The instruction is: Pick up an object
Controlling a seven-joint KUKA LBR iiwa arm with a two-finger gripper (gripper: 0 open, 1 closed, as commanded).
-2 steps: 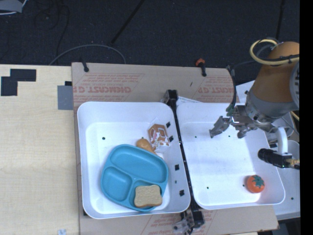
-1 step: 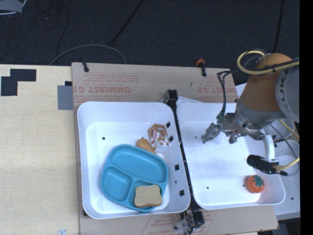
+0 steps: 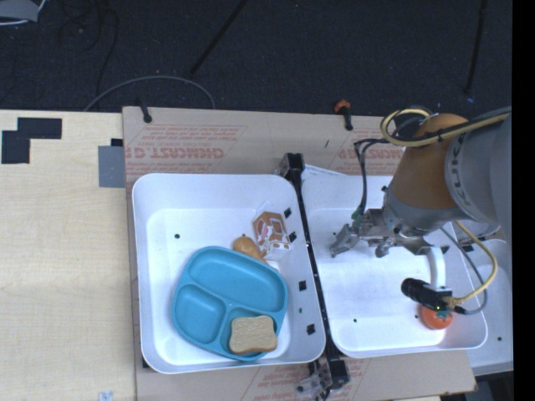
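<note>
orange-red and round, a small fruit-like thing lies far to the right of the blue tray, in the other white bin. it is the one loose thing i can see on that side, so i judge it the likeliest pick. the tool hangs to the right of the tray and a little above it in the view, well apart from the fruit, with nothing seen in its grasp. whether it stands wide or narrow i cannot tell, as its grey linkage blurs against the white floor.

a descent from here would likely meet bare bin floor and close on nothing. the fruit may roll at a glancing touch, and the bin wall close beside it leaves little room.

a bread slice lies flat in the tray's lower right compartment, where the rim could block a grasp.

the arm covers part of the bin right of the tray. robot parts overlap the fruit's upper edge. a printed packet and a brown lump at the tray's upper right corner are too small to identify.
</note>
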